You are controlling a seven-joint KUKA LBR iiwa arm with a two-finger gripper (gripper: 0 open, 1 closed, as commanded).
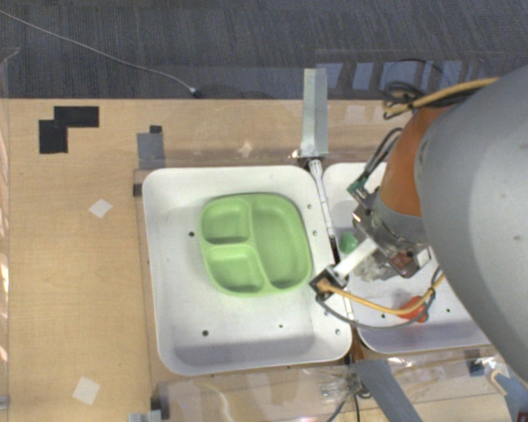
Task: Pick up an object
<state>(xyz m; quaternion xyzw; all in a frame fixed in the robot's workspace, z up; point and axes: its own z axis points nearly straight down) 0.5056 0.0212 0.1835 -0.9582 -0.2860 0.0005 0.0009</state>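
A light green divided plate (252, 243) with three compartments lies in the left white bin (175, 281). The grey arm with its orange band reaches in from the right and covers most of the right bin (412, 335). My gripper (372, 253) hangs low over the right bin's left side, close to the divider between the bins. A small green object (346, 243) peeks out beside the gripper, just right of the divider. Whether it touches the gripper I cannot tell.
A metal post (313, 115) stands behind the bins at the divider. An orange and yellow cable (388, 308) loops under the wrist over the right bin. Black tape marks (65, 126) sit on the wooden bench at the far left.
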